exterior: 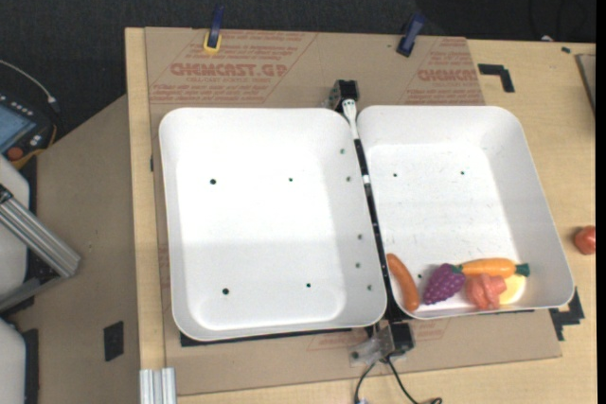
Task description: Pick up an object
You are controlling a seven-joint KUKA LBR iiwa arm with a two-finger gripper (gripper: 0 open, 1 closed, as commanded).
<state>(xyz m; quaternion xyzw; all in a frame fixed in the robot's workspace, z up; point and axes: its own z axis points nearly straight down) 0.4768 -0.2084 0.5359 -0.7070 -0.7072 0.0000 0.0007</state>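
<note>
Along the near edge of the right bin (530, 166) you had the toy foods (459, 282) crowded toward its near right corner, the sausage (402, 282) lying lengthwise beside the divider; the claw's state I cannot tell.

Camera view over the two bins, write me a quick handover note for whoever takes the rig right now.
Pincer: I see no arm over the bins, so its state is unknown.
Things: all toy food sits bunched in the near corner of the right bin: an orange sausage-shaped piece by the inner wall, purple grapes, a carrot, a red piece and a yellow piece under the carrot. The left bin shows its bare white floor. A small orange-red object lies on the bench outside the right bin.
Done: nothing lifted.
Left: pick any one object; the sausage-shaped piece looks least crowded.
</note>
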